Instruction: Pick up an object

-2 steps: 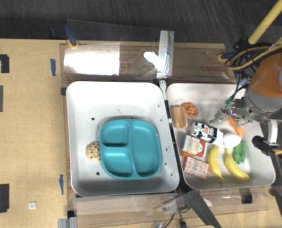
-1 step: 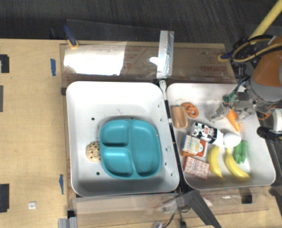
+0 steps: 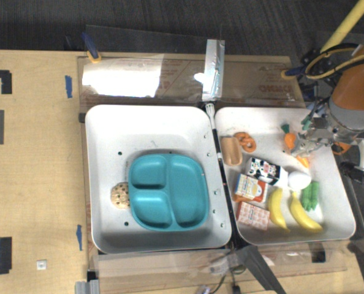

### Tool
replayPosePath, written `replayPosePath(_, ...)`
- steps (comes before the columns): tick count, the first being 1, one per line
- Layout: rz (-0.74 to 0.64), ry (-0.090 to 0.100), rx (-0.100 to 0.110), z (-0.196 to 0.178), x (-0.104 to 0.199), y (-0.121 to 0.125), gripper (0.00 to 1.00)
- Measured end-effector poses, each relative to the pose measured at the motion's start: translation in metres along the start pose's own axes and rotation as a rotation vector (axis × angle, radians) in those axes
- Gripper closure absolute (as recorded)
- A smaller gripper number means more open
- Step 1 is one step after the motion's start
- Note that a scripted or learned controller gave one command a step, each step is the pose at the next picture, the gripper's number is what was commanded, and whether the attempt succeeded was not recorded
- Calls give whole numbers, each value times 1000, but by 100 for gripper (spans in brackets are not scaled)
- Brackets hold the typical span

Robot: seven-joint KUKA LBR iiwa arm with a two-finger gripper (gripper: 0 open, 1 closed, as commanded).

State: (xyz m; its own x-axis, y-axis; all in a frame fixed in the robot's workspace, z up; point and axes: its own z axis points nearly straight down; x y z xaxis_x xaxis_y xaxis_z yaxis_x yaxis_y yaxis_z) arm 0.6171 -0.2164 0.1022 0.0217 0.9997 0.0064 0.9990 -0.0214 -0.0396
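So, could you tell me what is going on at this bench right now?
A grey robot arm with an orange band reaches in from the right, its gripper low over the right bin, near an orange carrot-like toy. That bin also holds two bananas, small cartons, a pretzel and a green item. The left bin holds a teal divided tray and a cookie. Nothing looks lifted yet.
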Motion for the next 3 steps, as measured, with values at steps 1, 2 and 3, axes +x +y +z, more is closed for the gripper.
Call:
replayPosePath(1,-122,-11,-43,-40,17,36,100)
replayPosePath(2,-122,-10,-40,-38,17,35,0)
replayPosePath(3,-167,-6,-41,12,13,-14,0)
